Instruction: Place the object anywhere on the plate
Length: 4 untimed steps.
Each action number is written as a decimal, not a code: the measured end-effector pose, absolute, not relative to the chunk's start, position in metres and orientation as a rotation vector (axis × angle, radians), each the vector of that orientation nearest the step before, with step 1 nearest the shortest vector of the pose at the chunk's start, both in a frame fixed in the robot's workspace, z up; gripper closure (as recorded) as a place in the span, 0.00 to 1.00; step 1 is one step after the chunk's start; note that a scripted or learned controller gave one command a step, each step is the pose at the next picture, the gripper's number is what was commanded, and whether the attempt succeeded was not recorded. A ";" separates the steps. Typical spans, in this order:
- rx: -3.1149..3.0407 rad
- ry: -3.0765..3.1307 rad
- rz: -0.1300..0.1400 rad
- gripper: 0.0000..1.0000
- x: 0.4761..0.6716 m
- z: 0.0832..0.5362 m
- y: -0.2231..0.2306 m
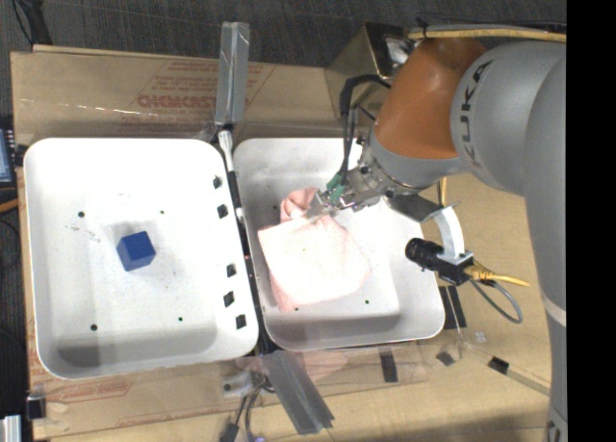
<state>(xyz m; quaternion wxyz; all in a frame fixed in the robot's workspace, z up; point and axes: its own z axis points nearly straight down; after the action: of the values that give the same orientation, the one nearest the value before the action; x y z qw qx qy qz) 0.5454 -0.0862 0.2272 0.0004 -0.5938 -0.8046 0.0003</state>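
In the left bin (58,180), a little left of its middle and well away from every wall, I see the blue cube (137,249) sitting alone on the white floor. The right bin (289,156) carries a pale pink plate (313,257), squarish and tilted, lying across the bin's middle and reaching toward its near wall, with a pinker lip showing at its far edge. From the bin's right side the grey arm (500,113) with the orange band reaches over, and I place the gripper (337,195) at the plate's far edge, close to the bin's far wall. From this slant I cannot tell whether the gripper is open or closed. I make out nothing blue at the gripper. The cube and plate lie in separate bins, well apart.
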 end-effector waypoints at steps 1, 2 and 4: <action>-1.858 -2.532 0.002 1.00 0.546 0.231 -0.085; -1.310 -2.856 0.001 1.00 0.563 0.225 -0.045; -0.081 -3.144 0.001 1.00 0.596 0.239 0.043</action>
<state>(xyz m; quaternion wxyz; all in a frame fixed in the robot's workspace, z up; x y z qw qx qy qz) 0.5962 0.0426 0.2386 -0.0016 -0.0258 -0.9997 0.0003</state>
